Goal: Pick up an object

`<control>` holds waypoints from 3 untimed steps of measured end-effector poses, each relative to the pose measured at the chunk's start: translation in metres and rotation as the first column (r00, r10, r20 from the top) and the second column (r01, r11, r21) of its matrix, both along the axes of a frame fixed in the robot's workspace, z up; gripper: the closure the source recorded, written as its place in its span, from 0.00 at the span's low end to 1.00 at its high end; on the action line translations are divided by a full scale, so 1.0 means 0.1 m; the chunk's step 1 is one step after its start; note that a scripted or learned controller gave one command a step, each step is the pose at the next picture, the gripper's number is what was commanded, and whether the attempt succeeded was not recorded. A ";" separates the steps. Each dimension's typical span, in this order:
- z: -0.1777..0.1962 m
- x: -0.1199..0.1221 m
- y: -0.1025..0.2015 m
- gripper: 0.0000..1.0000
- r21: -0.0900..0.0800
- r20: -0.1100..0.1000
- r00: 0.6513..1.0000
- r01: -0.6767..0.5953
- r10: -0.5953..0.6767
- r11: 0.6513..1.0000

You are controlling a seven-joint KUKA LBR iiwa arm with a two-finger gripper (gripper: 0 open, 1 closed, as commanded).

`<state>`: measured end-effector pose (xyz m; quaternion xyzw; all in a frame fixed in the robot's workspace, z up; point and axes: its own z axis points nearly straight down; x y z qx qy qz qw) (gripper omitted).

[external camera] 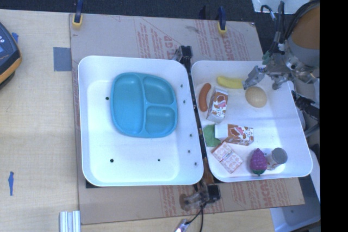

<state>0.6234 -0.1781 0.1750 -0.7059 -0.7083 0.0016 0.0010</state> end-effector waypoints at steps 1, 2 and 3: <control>-0.82 -0.11 -0.32 0.00 0.000 -0.001 1.000 -0.001 0.001 1.000; -0.83 0.16 -0.34 0.00 0.001 0.002 1.000 -0.001 0.001 1.000; -0.83 0.01 -0.34 0.00 0.000 0.000 1.000 0.000 0.000 1.000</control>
